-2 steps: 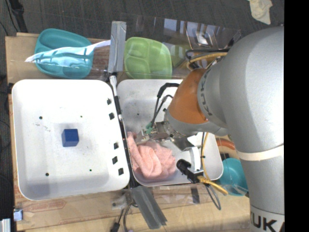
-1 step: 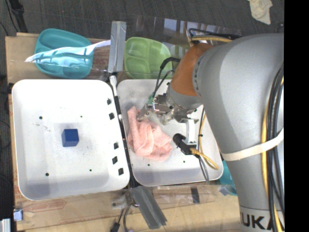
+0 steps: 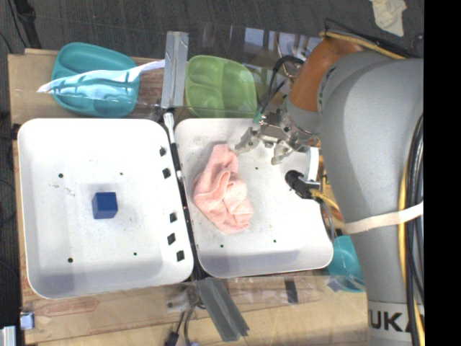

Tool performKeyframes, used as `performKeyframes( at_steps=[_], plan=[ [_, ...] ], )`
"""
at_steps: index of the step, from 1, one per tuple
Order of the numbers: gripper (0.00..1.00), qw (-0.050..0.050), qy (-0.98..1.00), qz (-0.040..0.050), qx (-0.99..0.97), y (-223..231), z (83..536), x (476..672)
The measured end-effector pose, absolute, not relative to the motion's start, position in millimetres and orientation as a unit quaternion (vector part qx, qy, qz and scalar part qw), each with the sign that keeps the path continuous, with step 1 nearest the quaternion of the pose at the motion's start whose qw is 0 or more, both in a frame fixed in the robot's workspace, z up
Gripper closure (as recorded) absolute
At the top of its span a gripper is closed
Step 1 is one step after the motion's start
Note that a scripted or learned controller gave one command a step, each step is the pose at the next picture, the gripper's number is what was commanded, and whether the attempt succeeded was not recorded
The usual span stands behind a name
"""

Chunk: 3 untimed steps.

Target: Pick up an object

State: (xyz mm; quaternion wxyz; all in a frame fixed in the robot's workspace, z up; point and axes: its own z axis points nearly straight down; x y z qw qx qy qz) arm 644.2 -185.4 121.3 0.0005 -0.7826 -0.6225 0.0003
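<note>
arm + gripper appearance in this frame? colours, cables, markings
The arm is a bulky, rounded grey casing with an orange band above the wrist. A pale strap crosses its lower body, and white letters "UKA" show near the base. Black cables loop around the wrist and run down the arm's edge. The gripper is small, metallic silver-grey, with thin fingers and a black part beside it.

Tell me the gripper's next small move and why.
Probably shift left and down toward the pink cloth. The gripper sits with fingers spread beside the cloth's upper right corner in the right bin, with nothing between them.
</note>
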Motion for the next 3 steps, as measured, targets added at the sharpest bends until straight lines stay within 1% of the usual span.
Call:
performKeyframes(
  at_steps=[1, 2, 3],
  plan=[
    [0.0, 0.0, -0.659, -0.0009, -0.752, -130.8, 94.2, 591.9],
    [0.0, -0.001, -0.701, -0.0017, -0.713, -130.3, 94.5, 524.2],
    [0.0, -0.002, -0.731, -0.0007, -0.682, -91.3, 93.9, 533.7]
  ],
)
